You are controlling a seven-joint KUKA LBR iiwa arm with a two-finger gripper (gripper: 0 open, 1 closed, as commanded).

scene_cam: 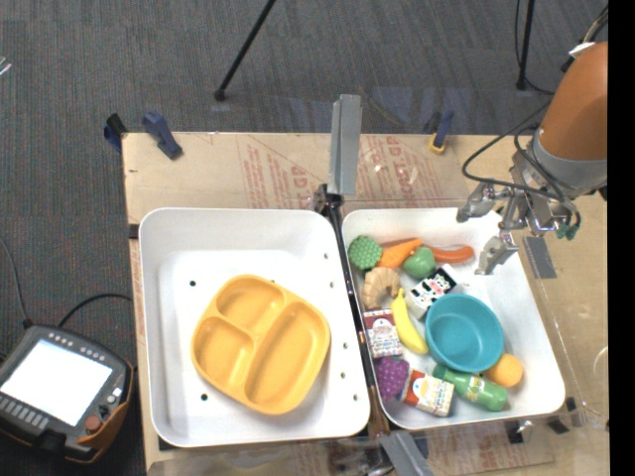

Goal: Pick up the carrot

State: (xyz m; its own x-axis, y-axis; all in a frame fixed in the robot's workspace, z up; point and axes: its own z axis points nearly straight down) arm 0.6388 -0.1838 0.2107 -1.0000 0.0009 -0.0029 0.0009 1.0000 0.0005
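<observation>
The carrot is a small orange toy lying near the back left of the right bin, between a green bumpy ball and a green round fruit. My gripper hangs over the bin's back right part, to the right of the carrot and apart from it. Its fingers stand open with nothing between them.
The right bin also holds a red-orange pepper, a teal bowl, a banana, purple grapes, small cartons, an orange and other toys. A yellow divided plate lies in the left bin.
</observation>
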